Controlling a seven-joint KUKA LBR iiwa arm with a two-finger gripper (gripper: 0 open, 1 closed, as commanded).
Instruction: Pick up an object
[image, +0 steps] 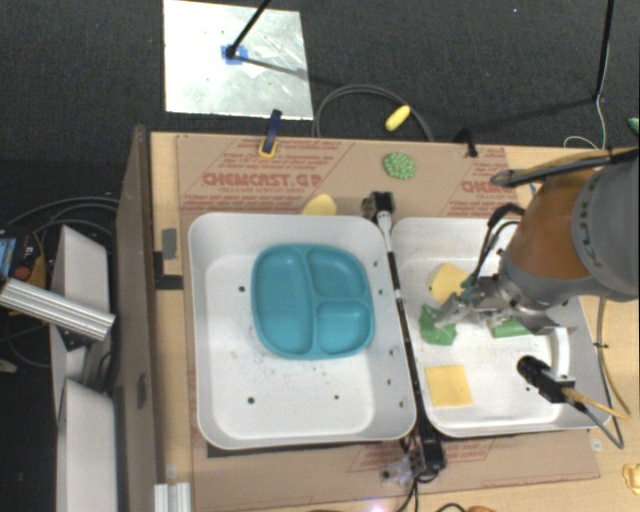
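While the gripper (463, 308) sits low inside the right bin (500, 400), its open/shut state can't be told from this angle, and nothing can be confirmed as held. Its tip is right at a green piece (436, 326) lying on the bin floor near the bin's left wall; touching or just above, unclear. A second green bit (511, 326) lies just right of the gripper, partly under the wrist. A yellow wedge (447, 281) lies just behind the green piece, and a flat yellow square (448, 385) sits nearer the front edge, apart from both. The grey arm (585, 235), orange band visible, comes in from the right over the bin's far corner.

The left bin (225, 390) holds a blue divided plate (312, 300), roughly centred, flat. A black strip (396, 295) runs between the two bins.

Both bins rest on a brown cardboard sheet (260, 178) with red lettering, covering the bench top. On the cardboard behind the bins: a green knobbly ball (399, 165) and a yellow lump (320, 206) against the left bin's far rim. Beyond the bench is a dark carpet floor (70, 90) with a shiny silver sheet (240, 65), a small yellow item (398, 118) and loose cables. A metal rail (55, 310) sits left of the bench.
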